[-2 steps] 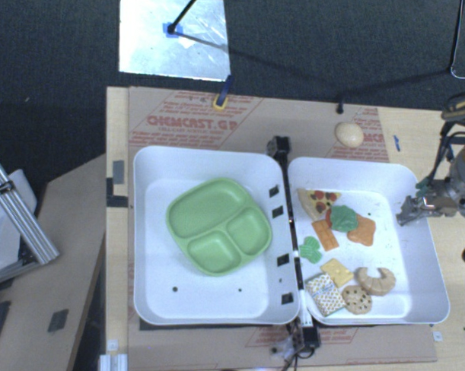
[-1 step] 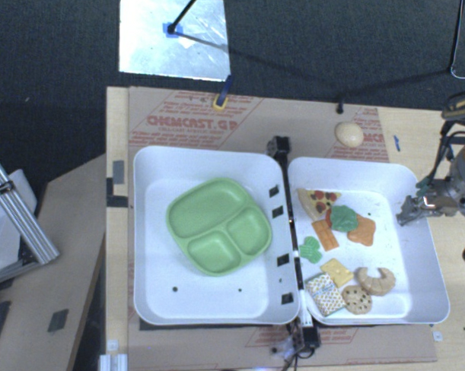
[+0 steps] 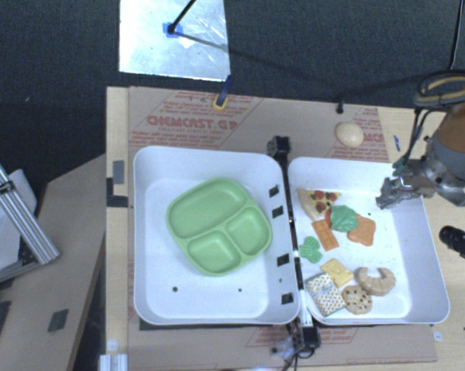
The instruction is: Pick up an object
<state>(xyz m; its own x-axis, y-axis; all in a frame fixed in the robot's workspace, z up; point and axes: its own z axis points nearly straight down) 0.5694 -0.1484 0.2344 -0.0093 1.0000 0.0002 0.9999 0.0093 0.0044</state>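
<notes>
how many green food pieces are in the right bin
2: one green piece in the middle of the food pile beside the pizza slice, another green piece lower left, near the divider. None looks hidden.

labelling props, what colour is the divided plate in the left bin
Pale green divided plate, clearest in the camera view.

The arm (image 3: 456, 143) is cut off by the right edge at about three o'clock, so only its wrist end shows. The gripper (image 3: 390, 195) is small and dark; its state cannot be read. A metal frame (image 3: 14, 211) runs off the left edge at nine o'clock. The pizza slice (image 3: 317, 202) lies partly under a green toy (image 3: 342, 218).
</notes>
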